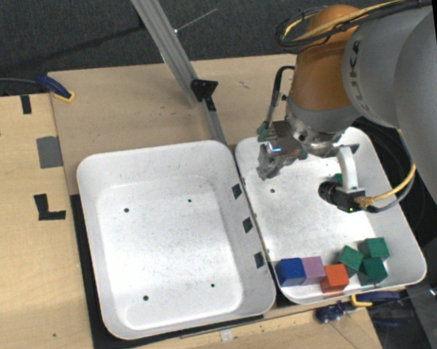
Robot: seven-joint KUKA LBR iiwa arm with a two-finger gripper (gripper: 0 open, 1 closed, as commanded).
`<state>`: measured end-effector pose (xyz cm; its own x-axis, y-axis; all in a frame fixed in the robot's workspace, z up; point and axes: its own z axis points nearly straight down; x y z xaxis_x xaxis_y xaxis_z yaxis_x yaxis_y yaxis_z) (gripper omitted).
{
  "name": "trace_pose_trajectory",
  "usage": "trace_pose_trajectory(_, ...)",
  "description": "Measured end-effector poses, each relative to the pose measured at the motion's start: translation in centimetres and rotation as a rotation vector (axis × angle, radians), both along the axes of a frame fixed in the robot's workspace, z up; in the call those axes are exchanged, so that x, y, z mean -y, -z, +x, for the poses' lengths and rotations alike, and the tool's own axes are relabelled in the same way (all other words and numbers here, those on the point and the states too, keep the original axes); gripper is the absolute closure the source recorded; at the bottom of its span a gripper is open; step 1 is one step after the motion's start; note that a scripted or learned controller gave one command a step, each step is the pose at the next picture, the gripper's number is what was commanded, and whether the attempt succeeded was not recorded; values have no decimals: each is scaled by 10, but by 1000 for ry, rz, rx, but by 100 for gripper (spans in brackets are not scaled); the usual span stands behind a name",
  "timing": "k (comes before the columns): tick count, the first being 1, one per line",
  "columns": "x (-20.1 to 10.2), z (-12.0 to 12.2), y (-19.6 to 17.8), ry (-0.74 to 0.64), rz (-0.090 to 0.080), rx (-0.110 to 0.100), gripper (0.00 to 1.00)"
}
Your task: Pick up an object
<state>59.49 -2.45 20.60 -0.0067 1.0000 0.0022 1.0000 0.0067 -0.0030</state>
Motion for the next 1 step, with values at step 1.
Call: trace_pose_trajectory(1,-55,-3,5,0,-1,0,100)
